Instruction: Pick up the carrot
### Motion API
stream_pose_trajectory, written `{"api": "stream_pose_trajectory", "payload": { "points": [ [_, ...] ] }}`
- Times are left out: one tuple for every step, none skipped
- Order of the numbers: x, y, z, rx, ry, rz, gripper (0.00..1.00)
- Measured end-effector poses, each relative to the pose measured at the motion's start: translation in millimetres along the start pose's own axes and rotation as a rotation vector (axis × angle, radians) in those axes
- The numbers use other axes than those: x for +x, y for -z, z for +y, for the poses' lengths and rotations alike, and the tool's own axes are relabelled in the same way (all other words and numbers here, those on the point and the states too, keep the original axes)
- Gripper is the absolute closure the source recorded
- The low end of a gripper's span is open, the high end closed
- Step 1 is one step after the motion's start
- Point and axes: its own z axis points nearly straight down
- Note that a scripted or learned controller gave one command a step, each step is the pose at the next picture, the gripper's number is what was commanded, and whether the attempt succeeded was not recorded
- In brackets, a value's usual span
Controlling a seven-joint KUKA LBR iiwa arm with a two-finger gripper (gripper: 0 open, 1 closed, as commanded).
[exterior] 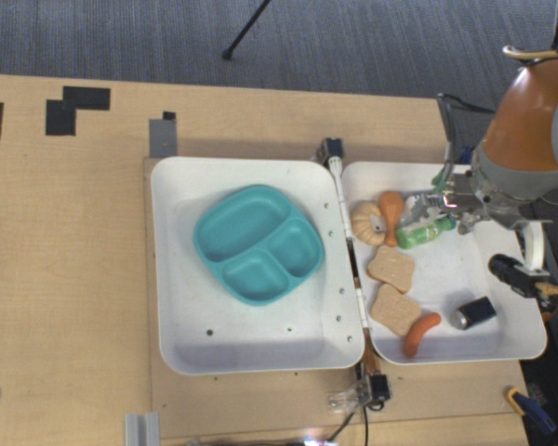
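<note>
From above, two white bins are sitting side by side on the wooden counter [65, 277]. The left bin [181, 337] is holding a teal divided plate [259, 242] with three compartments. The right bin [516, 337] is carrying the food items. The carrot [391, 215] is lying near the upper left of that bin, its orange body running roughly upright in the view, just beside a ridged tan pastry [368, 223] on its left. On the carrot's other side, a green item [418, 234] is lying partly under the arm.

The grey arm with its orange band is reaching in from the right, and the hand [426, 209] is hanging just right of the carrot, over the green item; how its jaws are standing I cannot tell.

Below, two bread slices [391, 269] [394, 310] are lying one under the other, an orange sausage [420, 333] is touching the lower slice, and a small dark can [472, 312] is lying apart to the right. No writing is legible on anything.
</note>
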Motion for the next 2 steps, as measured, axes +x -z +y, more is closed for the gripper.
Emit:
{"api": "stream_pose_trajectory", "payload": {
  "points": [
    [5,-110,51,-0.009,0.015,-0.005,0.00],
    [29,5,103,-0.017,0.168,-0.004,0.00]
  ]
}}
